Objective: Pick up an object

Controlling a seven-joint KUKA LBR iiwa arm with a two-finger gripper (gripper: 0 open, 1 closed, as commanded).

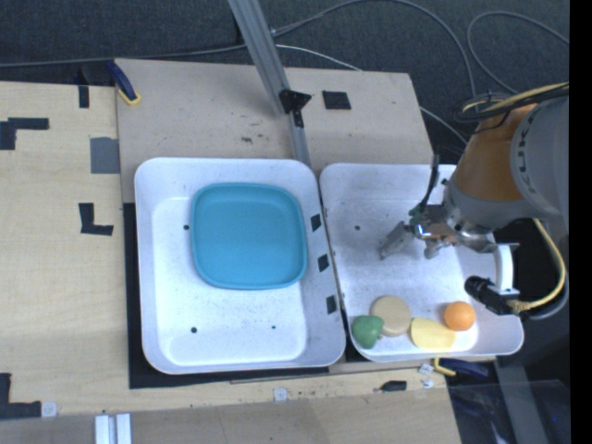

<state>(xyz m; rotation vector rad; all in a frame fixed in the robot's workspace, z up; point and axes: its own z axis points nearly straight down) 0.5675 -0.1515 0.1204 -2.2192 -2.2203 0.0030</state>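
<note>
the bench (55, 229), pale wood with dark tape marks, carries two shallow white bins side by side. the left bin (162, 276) holds a blue square plate (248, 235), lying flat toward its far half. the right bin (370, 202) sits just beside it, their inner walls touching or nearly so. the arm (518, 169), grey with an orange band, reaches in from the right over the right bin's far side. a grey metal pole (264, 54) slants across the boards behind the bins. the gripper (409, 240) hangs over the middle of the right bin; its two fingers look spread apart with nothing between them, though the slant makes the gap hard to judge. four small objects sit in a row along the right bin's near wall, well apart from the gripper: a yellow piece (431, 333), a tan round piece (391, 314), a green piece (367, 329) touching the tan one, and an orange ball (459, 316).
</note>
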